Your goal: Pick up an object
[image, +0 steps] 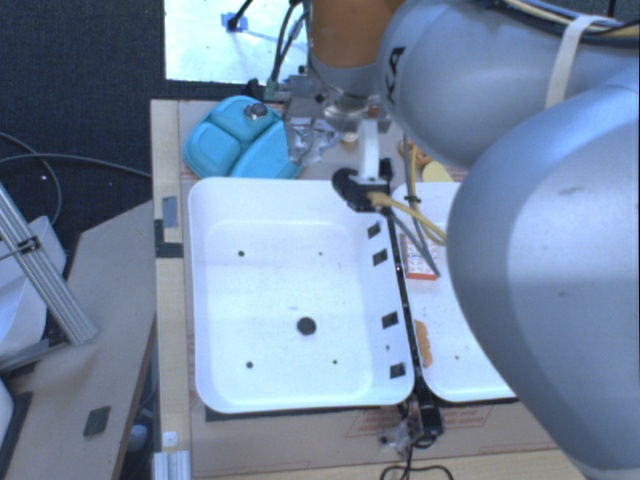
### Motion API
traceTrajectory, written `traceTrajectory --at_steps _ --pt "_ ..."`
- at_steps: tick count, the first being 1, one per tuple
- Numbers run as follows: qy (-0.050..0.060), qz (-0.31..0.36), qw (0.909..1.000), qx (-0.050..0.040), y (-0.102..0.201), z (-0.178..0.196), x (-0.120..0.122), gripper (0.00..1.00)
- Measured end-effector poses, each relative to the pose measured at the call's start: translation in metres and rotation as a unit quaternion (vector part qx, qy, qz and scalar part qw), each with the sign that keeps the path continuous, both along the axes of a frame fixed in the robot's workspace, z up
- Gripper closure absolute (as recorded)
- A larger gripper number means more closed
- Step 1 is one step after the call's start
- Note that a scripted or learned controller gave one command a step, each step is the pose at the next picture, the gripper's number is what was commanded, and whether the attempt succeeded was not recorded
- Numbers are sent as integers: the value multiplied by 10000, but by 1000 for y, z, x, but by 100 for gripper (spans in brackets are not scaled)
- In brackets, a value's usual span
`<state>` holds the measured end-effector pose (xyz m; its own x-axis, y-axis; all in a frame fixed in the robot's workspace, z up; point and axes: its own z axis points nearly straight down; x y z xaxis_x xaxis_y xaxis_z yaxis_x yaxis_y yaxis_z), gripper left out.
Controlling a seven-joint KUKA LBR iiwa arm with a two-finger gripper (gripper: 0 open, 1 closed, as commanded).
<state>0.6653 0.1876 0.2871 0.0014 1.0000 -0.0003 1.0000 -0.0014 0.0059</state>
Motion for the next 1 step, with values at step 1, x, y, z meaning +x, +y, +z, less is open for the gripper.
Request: traceTrajectory --at_steps 1 --pt "-3 39 10000 4 2 14 -3 100"
